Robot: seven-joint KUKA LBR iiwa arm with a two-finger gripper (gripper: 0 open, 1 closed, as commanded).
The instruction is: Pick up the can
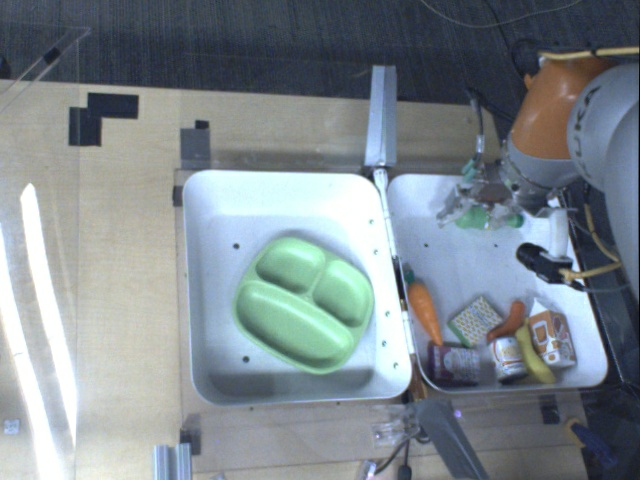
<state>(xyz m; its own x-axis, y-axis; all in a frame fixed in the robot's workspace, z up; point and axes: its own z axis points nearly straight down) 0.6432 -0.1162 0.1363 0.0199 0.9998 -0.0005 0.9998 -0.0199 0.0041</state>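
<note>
The tool [487, 204] hangs over the far end of the right shallow white bin [470, 268], its grip state beyond telling, well apart from the small red-labelled metal can [508, 357], which stands crowded among the clutter along the near wall.

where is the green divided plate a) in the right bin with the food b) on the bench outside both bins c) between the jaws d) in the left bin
d, the green divided plate lies flat in the left bin, while the can, carrot and banana crowd the near end of the right bin.
</note>
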